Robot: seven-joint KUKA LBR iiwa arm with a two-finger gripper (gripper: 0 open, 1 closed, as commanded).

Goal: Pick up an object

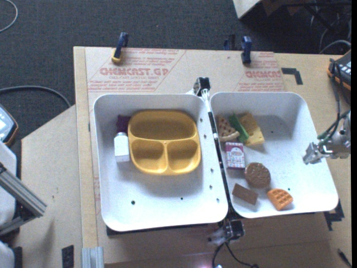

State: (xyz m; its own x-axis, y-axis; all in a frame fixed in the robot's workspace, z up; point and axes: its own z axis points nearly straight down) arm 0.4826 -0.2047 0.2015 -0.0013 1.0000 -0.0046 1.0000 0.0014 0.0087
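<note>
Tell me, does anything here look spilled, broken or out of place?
Nothing stands out. The yellow divided tray lies flat in the left bin, a small white bottle beside it. The toy food items, like the round cookie, lie scattered in the right bin.

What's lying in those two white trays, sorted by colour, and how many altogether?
Yellow: 2, divided plate, wedge
Brown: 3, round cookie, slab, pretzel
Orange: 1, waffle
Green: 1, stick
White: 1, bottle
Red-and-white: 1, carton
Purple: 1, piece
Total: 10
</note>
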